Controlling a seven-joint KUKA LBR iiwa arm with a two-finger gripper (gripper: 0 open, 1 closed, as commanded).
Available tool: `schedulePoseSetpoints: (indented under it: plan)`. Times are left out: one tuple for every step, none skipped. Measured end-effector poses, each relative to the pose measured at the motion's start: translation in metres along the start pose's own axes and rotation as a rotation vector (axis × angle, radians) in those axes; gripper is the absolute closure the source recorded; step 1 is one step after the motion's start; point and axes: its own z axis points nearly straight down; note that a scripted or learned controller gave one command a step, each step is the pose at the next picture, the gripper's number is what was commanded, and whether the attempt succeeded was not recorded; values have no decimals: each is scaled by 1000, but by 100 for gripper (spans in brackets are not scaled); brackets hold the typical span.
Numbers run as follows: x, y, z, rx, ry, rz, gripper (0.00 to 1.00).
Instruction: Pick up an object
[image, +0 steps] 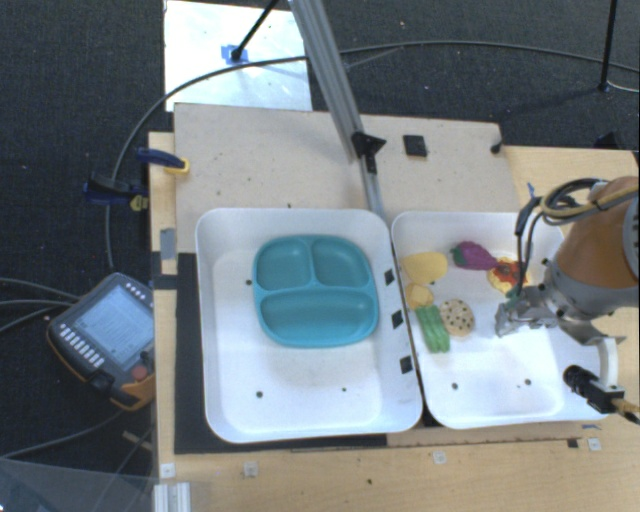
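a handful of toy foods sit in the right bin (480, 395): a yellow piece (425, 266), a purple piece (472, 255), a green piece (434, 328) and a speckled cookie (459, 317). the gripper (510, 320) hangs at the cookie's three o'clock, nothing visibly pinched. a teal divided plate (316, 290) lies in the left bin (300, 400).

Arm in from the right, orange band (600, 250) sitting up-right of the gripper (510, 320). Wrist pitched down and leftward, grey body just right of the tool. Black cables loop up above the wrist. Finger gap too small and blurred to read.
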Motion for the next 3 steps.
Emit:
schedulePoseSetpoints:
  plan:
    - [2,7,-63,-2,-2,-4,100]
    - [1,9,-118,-1,-2,-4,100]
    - [1,11,-147,1,-1,-5,100]
